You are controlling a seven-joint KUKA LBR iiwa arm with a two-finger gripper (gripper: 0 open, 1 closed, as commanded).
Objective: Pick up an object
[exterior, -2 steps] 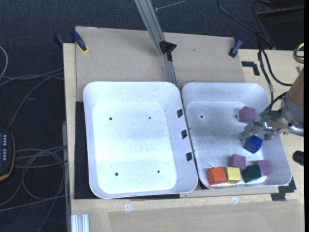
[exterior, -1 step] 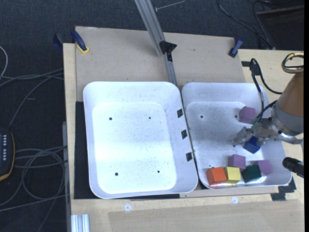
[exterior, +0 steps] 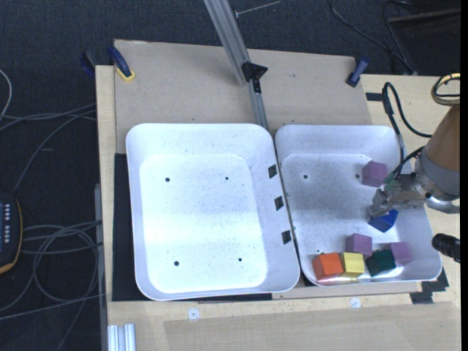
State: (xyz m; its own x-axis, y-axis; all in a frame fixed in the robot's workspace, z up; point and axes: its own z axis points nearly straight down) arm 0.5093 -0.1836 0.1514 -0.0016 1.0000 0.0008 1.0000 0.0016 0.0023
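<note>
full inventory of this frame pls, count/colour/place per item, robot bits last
purple blocks: 3, purple; right bin, one near its back right, one mid-front, one front right
blue block: 1, blue; right bin, just under the gripper, grasp cannot be told
orange block: 1, orange; right bin, front edge
yellow block: 1, yellow; right of the orange one, touching it
green block: 1, dark green; right of the yellow one
bins: 2, white; left bin, right bin, side by side
clamps: 2, blue; bench back corners, left, right
metal pole: 1, grey; slanting down to between the bins
cables: several, grey; floor at left
gripper: 1, grey; over right bin's right side
arm: 1, grey and orange; right edge
</note>
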